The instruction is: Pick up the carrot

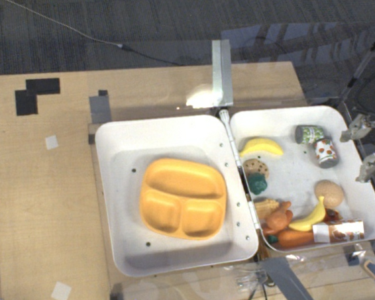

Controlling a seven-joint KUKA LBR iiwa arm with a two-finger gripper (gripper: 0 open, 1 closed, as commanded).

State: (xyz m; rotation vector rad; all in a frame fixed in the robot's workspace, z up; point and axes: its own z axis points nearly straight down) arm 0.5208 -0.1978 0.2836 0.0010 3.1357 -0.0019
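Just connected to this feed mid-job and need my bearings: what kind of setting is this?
Most likely a robot-manipulation lab bench, not a kitchen: a wooden bench carrying two shallow white bins, one holding a yellow divided tray, the other toy food such as a carrot.

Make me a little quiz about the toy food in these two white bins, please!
1. True or false: the yellow tray sits in the left bin.
2. The carrot lies in the right bin at its: A) far left corner, B) near edge, C) far right corner?
3. Which toy lies right beside the carrot, at its right end?

Key
1. True.
2. B, along the near edge, just below a banana.
3. The white carton on its side.
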